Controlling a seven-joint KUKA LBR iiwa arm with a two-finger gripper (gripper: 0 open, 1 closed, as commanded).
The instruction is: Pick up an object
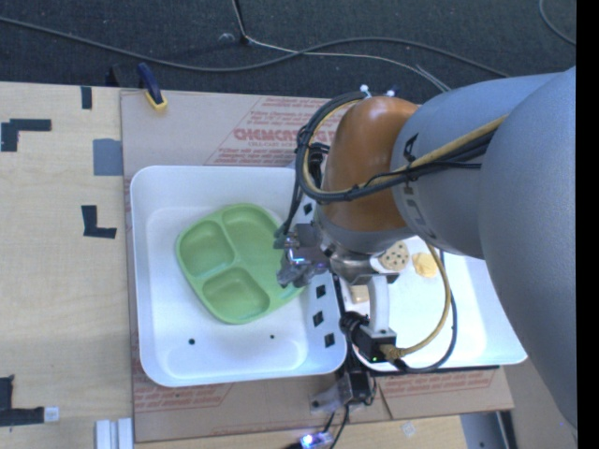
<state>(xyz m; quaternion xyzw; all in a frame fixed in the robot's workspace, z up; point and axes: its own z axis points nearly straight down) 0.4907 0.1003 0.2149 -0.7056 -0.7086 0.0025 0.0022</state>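
Gripper (298,262) is low at the right edge of the green divided plate (229,262), which lies in the left bin (150,251). Whether it is clenched or released I cannot tell, because the arm (440,176) covers it from above. Small yellowish objects (412,260) lie in the right bin (487,335), partly hidden under the arm.

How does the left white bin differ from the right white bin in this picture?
The left bin holds a green divided plate and lies mostly in open view; the right bin holds small yellowish items and is largely covered by the arm. Both are shallow and white.
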